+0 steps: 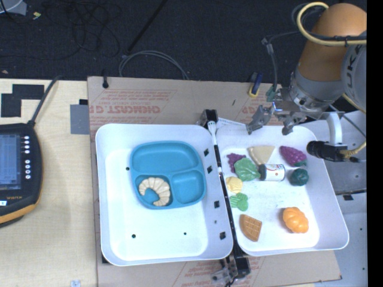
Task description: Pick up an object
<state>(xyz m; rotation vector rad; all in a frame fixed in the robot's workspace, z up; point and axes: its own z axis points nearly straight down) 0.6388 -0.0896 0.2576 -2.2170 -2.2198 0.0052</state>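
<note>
The worktop [54, 91] carries a cardboard sheet [155, 100], and on it two shallow white bins lie side by side, touching along their inner rims. The left bin [114, 220] holds a blue divided tray [179, 160] near its middle; a pale croissant-shaped piece [155, 191] lies in the tray's lower-left compartment.

The grey arm [332, 46], with its orange band, reaches in from the right and hangs over the far edge of the right bin [326, 220]. Its claw [273, 119] hovers above the bin's far rim with the two fingers spread apart and nothing between them.

At the worktop's left edge sits a black and orange control pendant [15, 172].

The right bin holds the small toy foods. An orange fruit [295, 219] lies near the bin's near right corner, with a tan waffle-like piece [251, 227] beside it toward the near left. A purple grape bunch [292, 155] rests near the far right, and a dark green ball [298, 176] just below it. A beige wedge [261, 154] sits at the far middle, touching a green leafy piece [246, 170], which has a purple piece [234, 159] on its left. A small white bottle [273, 173] lies on its side against the leafy piece. Along the bin's left edge lie a pale yellow piece [234, 185] and, under it, a small green piece [239, 201].
</note>
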